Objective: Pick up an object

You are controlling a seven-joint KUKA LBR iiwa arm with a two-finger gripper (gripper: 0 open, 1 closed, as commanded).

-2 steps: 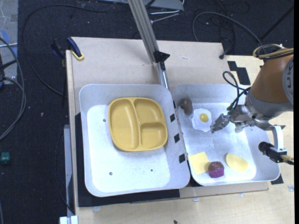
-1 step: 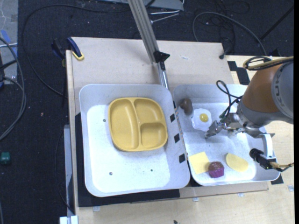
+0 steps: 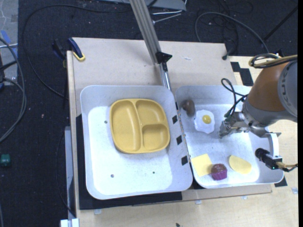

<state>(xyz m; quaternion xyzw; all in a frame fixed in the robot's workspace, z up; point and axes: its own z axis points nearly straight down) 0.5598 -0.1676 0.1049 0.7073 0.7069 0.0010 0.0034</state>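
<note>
The right bin [image 3: 255, 175] holds a fried egg toy [image 3: 205, 121], a brown rounded piece [image 3: 188, 107], a yellow square slice [image 3: 202, 164], a purple round piece [image 3: 218, 171] and a yellow oval piece [image 3: 240, 164]. My gripper [image 3: 227, 128] hangs low in that bin, just right of the egg and apart from it. Nothing shows between its fingers. The orange and grey wrist [image 3: 270, 96] rises behind it to the right.
The left bin [image 3: 94, 174] carries a yellow divided plate [image 3: 139, 126]. A metal pole [image 3: 147, 27] slants down from the top to the seam between the bins. Cables lie on the dark floor around the bench.
</note>
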